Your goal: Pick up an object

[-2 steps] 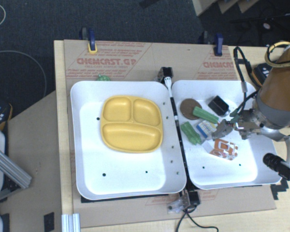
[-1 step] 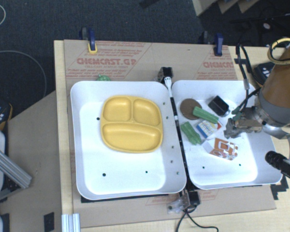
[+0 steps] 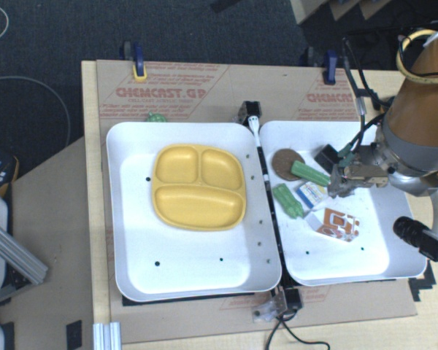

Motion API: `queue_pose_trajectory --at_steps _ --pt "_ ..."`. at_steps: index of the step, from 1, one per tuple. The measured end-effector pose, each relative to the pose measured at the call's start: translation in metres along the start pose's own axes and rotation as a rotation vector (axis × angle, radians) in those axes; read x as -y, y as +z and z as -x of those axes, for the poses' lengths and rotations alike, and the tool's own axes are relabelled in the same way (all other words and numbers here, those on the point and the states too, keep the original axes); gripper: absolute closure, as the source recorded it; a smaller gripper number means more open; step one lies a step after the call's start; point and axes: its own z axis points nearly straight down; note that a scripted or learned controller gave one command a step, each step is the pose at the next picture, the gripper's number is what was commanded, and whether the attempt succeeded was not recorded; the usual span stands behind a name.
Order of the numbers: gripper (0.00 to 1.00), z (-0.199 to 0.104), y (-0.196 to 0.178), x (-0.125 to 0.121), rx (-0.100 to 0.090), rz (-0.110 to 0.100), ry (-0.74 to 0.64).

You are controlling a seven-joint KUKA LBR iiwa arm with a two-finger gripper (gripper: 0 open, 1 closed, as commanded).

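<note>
Just left of the grey two-finger gripper (image 3: 336,186): small blue-and-white packet (image 3: 311,193), touching the long green cylinder (image 3: 309,173) slanting far-left to near-right. Cannot tell the pincer's state.

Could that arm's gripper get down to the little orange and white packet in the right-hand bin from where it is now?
Probably yes. The orange and white packet lies flat on the right bin floor with bare white around it and nothing on top. The gripper hangs just above and beside it, so a short move looks enough.

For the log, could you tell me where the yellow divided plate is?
The yellow divided plate lies in the left bin, toward its back, across the divider from the green objects.
</note>
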Motion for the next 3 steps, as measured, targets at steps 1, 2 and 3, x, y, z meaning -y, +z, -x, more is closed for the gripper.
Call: queue_pose_trajectory --at_steps 1,2,3 --pt "1.00 -0.073 -0.092 -0.001 -0.002 0.005 -0.004" --pt "1.00 -0.118 -0.108 -0.001 0.000 -0.003 0.002" --pt "1.00 -0.146 -0.139 -0.002 0.000 -0.002 0.004"
